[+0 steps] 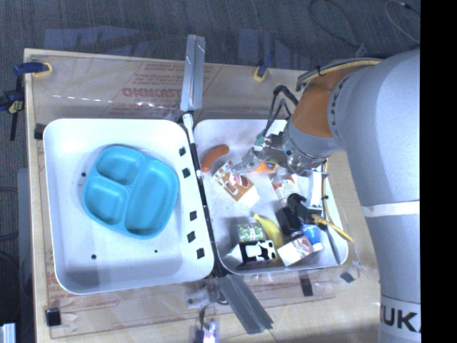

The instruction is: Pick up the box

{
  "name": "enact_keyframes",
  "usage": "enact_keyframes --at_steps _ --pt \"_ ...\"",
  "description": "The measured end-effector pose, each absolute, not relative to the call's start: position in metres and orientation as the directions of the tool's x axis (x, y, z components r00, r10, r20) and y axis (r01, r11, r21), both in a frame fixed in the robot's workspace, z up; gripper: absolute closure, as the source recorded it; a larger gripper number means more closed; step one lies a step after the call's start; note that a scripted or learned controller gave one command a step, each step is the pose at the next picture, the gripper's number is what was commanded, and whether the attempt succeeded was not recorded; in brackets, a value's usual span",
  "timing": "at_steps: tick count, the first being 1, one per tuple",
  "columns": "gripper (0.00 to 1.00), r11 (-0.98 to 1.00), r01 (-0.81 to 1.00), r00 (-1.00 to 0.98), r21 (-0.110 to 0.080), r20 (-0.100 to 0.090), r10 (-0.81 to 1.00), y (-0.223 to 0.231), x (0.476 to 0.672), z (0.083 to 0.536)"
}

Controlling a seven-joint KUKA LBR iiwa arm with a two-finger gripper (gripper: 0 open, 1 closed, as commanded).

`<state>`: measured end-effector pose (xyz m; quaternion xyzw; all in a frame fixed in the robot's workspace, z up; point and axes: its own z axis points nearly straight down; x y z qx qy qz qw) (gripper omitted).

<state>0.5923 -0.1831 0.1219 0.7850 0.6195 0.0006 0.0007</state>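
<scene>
A small white box with orange and brown print [236, 183] lies tilted in the upper middle of the right bin [230, 130]. My gripper [258, 157] hangs just up and to the right of this box, close above its corner, with a small orange thing [265, 167] right beside it. I see nothing held. A second white box with coloured print [300, 250] lies near the bin's front right corner.
In the right bin also lie an orange sausage [214, 156], a banana [268, 225], a small green can [250, 232], a black-and-white patterned carton [258, 252] and a blue-capped item [312, 233]. The left bin [64, 257] holds a blue divided plate [131, 190].
</scene>
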Motion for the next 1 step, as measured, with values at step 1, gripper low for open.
enact_keyframes --at_steps 1 --pt "0.0 -0.162 0.986 0.161 0.029 0.009 0.987 -0.1982 0.586 0.1075"
